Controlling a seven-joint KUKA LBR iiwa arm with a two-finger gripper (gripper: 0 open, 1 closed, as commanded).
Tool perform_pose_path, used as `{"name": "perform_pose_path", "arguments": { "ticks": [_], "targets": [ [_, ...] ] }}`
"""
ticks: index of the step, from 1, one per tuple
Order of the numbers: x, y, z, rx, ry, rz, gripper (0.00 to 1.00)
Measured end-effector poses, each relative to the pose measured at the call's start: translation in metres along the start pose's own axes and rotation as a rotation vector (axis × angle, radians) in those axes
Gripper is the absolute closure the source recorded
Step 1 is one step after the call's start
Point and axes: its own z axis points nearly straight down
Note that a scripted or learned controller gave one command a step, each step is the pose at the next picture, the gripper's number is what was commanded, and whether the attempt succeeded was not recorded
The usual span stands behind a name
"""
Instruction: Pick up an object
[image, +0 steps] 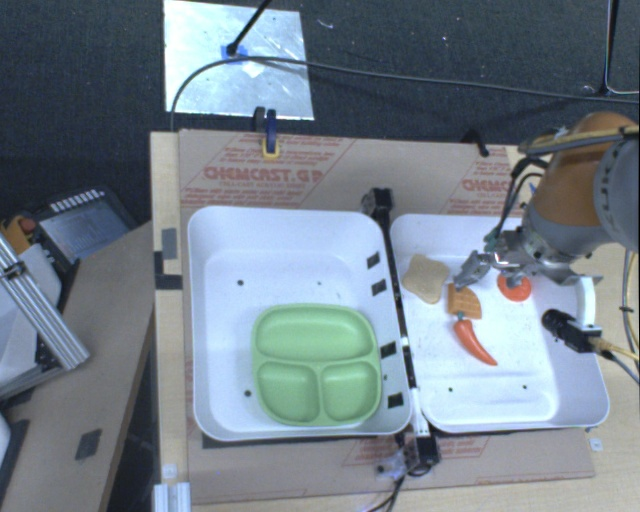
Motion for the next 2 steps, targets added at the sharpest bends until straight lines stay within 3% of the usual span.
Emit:
{"name": "perform_pose_path", "arguments": {
  "ticks": [1, 2],
  "targets": [
    [0.001, 0.0, 0.052, 0.0, 0.0, 0.0, 0.0],
    [0.0, 0.002, 0.037, -0.008, -0.001, -0.001, 1.0]
  ]
}}
